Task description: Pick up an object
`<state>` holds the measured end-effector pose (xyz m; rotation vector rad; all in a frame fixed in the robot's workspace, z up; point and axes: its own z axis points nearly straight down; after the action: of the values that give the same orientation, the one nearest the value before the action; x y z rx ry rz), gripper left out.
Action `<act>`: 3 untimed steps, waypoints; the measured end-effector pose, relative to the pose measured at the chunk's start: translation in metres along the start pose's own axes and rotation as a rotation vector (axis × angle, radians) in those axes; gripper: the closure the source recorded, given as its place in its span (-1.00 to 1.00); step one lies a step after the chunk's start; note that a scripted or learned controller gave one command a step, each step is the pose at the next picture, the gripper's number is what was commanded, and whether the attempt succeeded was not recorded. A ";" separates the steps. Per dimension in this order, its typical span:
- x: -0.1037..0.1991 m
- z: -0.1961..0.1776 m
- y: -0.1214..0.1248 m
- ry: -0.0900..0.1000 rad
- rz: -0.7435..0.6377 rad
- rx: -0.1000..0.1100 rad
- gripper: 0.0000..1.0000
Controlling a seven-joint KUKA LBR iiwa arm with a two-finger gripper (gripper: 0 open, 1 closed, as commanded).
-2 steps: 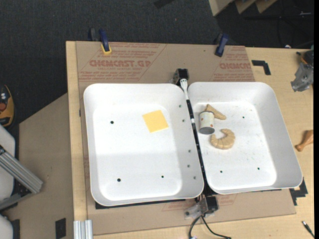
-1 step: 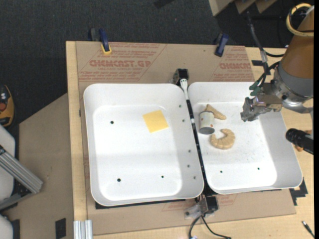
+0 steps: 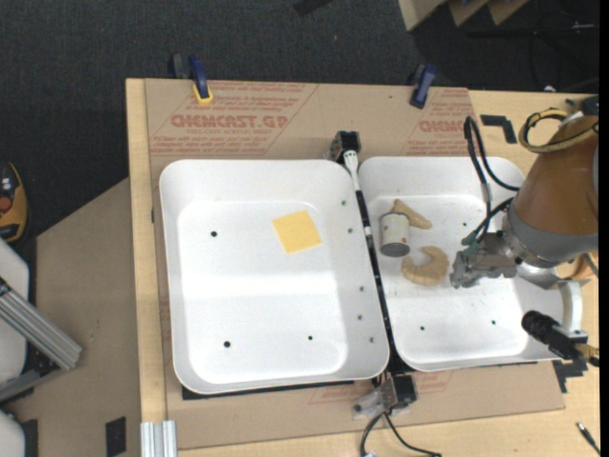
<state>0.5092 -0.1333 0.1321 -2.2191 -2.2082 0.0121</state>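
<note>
Seemingly wooden, a curved piece (image 3: pixel 425 267) lies beside a cylinder (image 3: pixel 394 235).

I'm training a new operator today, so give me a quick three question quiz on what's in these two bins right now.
1. True or false: the yellow square lies in the left bin.
2. How many things lie in the right bin? A) one B) three C) five
3. Which thing is nearest the gripper?

Key
1. True; it lies alone there, above the middle.
2. B: a grey cylinder and two tan pieces, one above it and one curved below.
3. The curved tan piece, just left of the gripper.
</note>
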 end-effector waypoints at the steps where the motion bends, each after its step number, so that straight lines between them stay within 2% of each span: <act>1: 0.039 -0.219 0.014 -0.005 -0.011 -0.034 1.00; 2: 0.061 -0.414 0.035 -0.006 -0.009 -0.035 1.00; 3: 0.113 -0.311 0.021 -0.001 -0.010 -0.003 1.00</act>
<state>0.5346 -0.0214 0.4433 -2.2093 -2.2211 0.0100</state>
